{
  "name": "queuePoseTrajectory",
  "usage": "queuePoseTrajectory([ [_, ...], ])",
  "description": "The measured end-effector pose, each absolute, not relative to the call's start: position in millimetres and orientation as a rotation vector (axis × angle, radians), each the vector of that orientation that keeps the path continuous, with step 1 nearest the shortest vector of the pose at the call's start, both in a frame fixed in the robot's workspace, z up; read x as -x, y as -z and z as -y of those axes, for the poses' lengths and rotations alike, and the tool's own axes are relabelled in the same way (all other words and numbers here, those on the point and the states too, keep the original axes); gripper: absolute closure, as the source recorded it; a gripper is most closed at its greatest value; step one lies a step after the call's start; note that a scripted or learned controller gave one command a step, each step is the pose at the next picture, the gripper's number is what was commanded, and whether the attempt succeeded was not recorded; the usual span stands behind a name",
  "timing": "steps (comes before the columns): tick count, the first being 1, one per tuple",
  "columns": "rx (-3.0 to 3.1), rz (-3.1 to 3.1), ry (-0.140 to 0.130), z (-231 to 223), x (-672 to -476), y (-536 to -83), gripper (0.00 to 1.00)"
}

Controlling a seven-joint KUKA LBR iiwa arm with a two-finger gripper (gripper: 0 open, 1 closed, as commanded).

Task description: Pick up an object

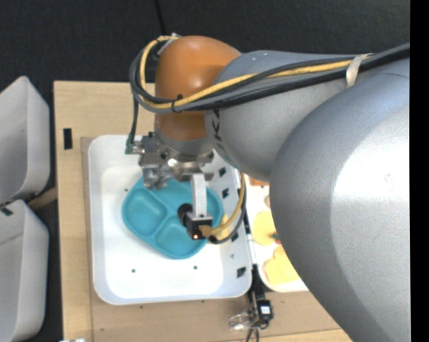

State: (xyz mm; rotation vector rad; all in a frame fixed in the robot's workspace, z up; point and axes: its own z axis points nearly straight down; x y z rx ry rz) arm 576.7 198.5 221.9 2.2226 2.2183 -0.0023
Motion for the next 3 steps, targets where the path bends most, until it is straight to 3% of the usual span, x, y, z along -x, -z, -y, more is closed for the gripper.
queuePoseTrajectory([
  [1, -2.217, -2.228, 0.003, -222, -533.4, -266, 1.00],
  [2, -2.217, -2.223, -0.004, -221, -550.7, -339, 1.00],
  [3, -2.210, -2.221, -0.020, -222, -563.7, -547, 1.00],
])
